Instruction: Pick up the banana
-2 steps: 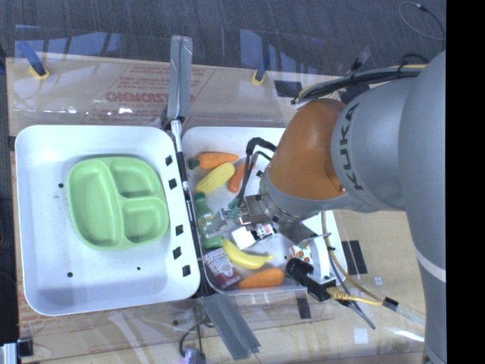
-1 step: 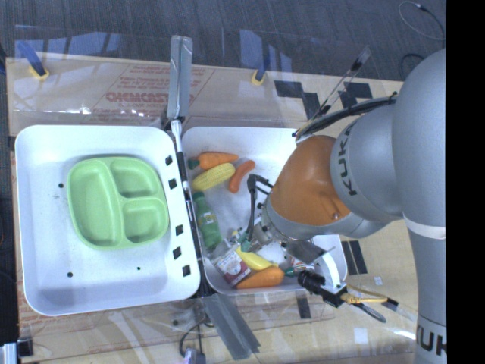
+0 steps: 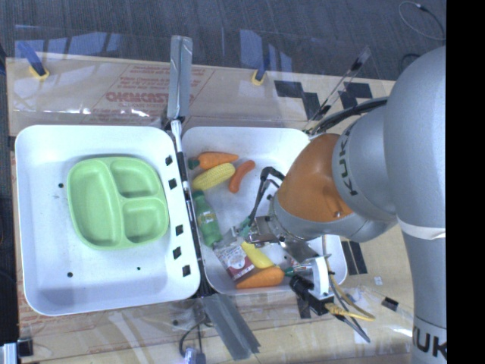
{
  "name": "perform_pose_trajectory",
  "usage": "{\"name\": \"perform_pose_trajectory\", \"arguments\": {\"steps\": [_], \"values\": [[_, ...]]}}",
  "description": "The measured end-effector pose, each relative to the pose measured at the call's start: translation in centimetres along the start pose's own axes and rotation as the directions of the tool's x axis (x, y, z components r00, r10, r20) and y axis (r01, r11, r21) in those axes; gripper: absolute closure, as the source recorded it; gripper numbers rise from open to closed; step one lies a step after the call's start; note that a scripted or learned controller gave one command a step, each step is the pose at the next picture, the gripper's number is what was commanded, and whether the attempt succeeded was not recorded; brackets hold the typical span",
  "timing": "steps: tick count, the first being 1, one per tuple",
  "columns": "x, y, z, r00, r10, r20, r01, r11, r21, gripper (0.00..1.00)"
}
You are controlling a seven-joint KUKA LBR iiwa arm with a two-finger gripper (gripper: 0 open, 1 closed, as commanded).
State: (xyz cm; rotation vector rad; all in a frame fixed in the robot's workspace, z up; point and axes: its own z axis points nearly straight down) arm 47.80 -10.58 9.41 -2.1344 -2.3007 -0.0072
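A bench (image 3: 91, 89) lined with printed cardboard under clear plastic sheet carries two white bins side by side, with dark ribbed floor beyond its far edge. The left bin (image 3: 38, 279) holds a green tray (image 3: 117, 202) with three compartments, lying flat near the bin's middle. The right bin (image 3: 280, 139) holds the loose items, and my arm (image 3: 379, 173) comes into it from the right, the orange band (image 3: 322, 180) sitting over the bin's right half.

My gripper (image 3: 261, 237) is low over the bin's near part, pointing down toward the pile there. Its tips are hidden by my own wrist and the clutter below, so I cannot tell how they stand, and I see nothing that I could call gripped.

The banana (image 3: 257, 255) lies just beneath the gripper, a short yellow piece slanting toward the near right. It rests against a carrot (image 3: 261, 278) lying along the bin's near wall, and a red and white packet (image 3: 234, 260) sits just to its left, touching both.

Further back, a green bottle (image 3: 205, 218) lies along the bin's left wall. Beyond it is a corn cob (image 3: 213, 177), yellow, and just behind that an orange carrot-shaped piece (image 3: 217, 159). A small orange-red pepper (image 3: 242, 175) lies beside the cob on its right. These three are well apart from the gripper.
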Motion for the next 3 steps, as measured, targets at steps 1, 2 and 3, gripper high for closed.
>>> {"name": "perform_pose_trajectory", "arguments": {"steps": [1, 2, 3], "values": [[-0.2, 0.2, -1.0, 1.000, -0.005, 0.005, 0.005, 1.000, -0.003, 1.00], [3.1, 8.5, -9.7, 0.999, -0.037, 0.004, 0.037, 0.999, 0.004, 1.00], [0.2, 6.6, -13.5, 1.000, 0.018, 0.005, -0.018, 1.000, 0.004, 1.00]]}}
